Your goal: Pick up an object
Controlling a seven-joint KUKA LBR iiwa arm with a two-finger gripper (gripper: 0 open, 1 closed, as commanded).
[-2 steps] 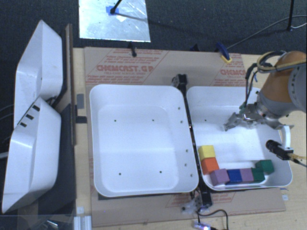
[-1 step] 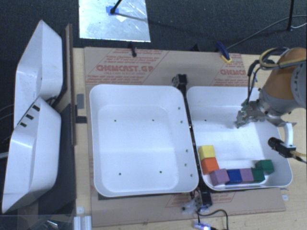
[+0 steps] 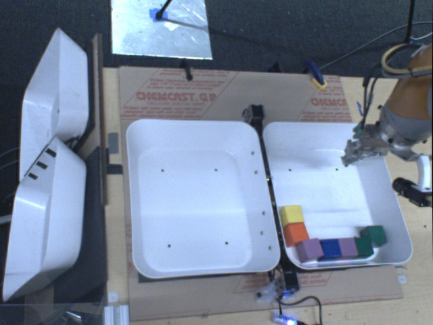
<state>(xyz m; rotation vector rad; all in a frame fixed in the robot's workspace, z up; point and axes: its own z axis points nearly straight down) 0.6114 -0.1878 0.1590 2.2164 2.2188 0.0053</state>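
Your gripper (image 3: 354,152) hangs over the upper right part of the right bin (image 3: 318,135), a small grey metal cluster below the arm's orange band (image 3: 409,100) and grey wrist; from this slant you cannot tell how far apart its tips stand, and you can see nothing caught in them.

Look down and to the left of the gripper, along the bin's near edge, and you find the blocks, all well apart from it. They are small matte cubes with squared edges, packed into an L. A yellow block (image 3: 291,214) sits at the top of the stack, with an orange block (image 3: 295,233) touching it just below. From there a row runs rightward along the bin's lower wall: a purple block (image 3: 309,249), a blue block (image 3: 331,248), a second, paler purple block (image 3: 348,247), then a green block (image 3: 371,238) that looks like two green cubes stepped together at the row's right end.

Both bins are shallow smooth white plastic trays with rounded corners and a few small dark dots on their floors. The left bin (image 3: 196,131) lies far to the gripper's left, touching its neighbour along a dark seam. Under them you see a flat tan board (image 3: 183,93) printed with faded red lettering
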